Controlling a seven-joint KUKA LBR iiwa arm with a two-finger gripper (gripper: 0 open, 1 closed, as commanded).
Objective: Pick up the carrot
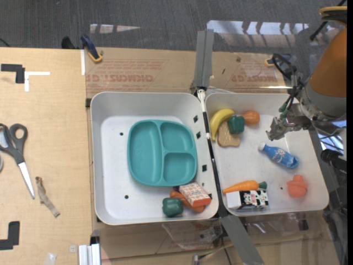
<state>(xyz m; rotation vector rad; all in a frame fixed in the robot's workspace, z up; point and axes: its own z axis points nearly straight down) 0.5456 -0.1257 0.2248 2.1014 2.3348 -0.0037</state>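
The carrot (239, 186) lies at the near edge of the right bin (314, 200), touching a small carton (247, 199). At two o'clock from it, the pincer (277, 130) hangs above a bottle (279, 155); its opening cannot be told.

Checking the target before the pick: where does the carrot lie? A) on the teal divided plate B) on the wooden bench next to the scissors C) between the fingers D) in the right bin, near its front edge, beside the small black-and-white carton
D: the carrot lies in the right bin, just above the carton, well apart from the gripper.
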